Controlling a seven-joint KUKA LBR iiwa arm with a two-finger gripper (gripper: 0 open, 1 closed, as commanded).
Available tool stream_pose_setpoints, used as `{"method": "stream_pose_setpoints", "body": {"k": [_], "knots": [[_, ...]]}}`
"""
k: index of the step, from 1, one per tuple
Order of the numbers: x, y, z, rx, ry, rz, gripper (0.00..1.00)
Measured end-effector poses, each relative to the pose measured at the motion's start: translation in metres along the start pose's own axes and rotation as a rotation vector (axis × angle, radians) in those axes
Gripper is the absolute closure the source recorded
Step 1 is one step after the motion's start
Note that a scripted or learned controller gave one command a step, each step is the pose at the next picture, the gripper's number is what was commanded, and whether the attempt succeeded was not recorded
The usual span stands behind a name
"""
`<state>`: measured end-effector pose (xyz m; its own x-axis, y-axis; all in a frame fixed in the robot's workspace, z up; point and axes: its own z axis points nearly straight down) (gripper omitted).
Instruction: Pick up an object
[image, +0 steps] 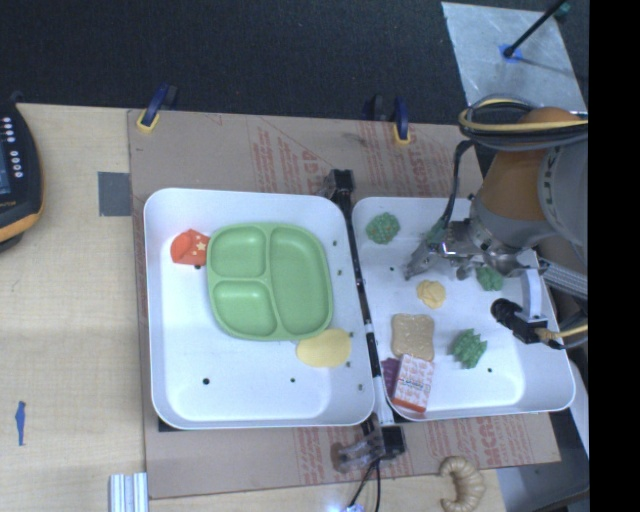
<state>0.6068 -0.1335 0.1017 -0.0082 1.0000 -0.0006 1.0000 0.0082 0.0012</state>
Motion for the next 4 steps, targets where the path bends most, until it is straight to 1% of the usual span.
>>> {"method": "stream_pose_setpoints", "body": {"k": [1, 2, 3, 4], "knots": [[0.005, -0.051, 0.011, 0.010, 0.001, 0.004, 0.00], [0.014, 0.026, 0.009, -0.003, 0.000, 0.001, 0.00], [-0.044, -0.053, 0.010, 0.010, 0.000, 0.012, 0.00], [-0.004, 0.012, 0.001, -0.002, 0.001, -0.001, 0.00]]}}
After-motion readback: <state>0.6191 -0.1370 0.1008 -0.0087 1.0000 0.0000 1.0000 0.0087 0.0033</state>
